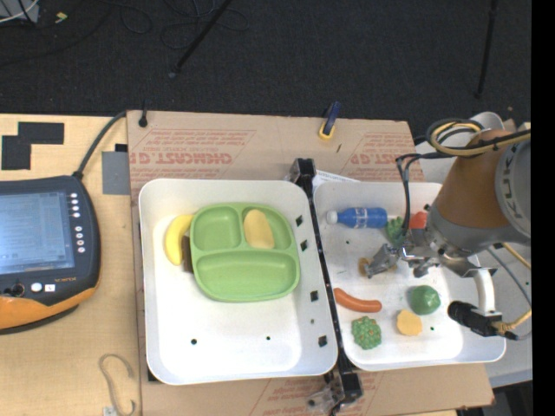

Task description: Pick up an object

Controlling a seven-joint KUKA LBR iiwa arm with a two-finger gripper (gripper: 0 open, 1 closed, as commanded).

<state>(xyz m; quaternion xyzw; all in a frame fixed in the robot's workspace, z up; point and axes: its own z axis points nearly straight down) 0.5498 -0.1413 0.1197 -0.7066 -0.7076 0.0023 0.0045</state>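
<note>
1. Camera view: the table [69,354] is light wood with a sheet of printed cardboard [234,146] under two white bins. Behind it the floor is dark, with cables trailing across.
2. A tablet-like control pendant [43,245] with a lit screen and an orange edge lies at the table's left.
3. The left bin [225,345] holds a green divided plate [243,254]; a yellowish piece [257,229] sits in its upper right compartment, and a banana [176,239] lies against the plate's left side.
4. The right bin [434,345] holds a blue bottle [362,217] lying on its side, long axis running left to right, with its white cap pointing left.
5. Also there: an orange sausage [356,301] lying nearly level, a green bumpy piece [367,332], a yellow piece [409,322] and a green round piece [424,300].
6. The pincer [381,261] hangs low over the middle of the right bin, pointing left; I cannot tell how it is set, and nothing is visibly held.
</note>
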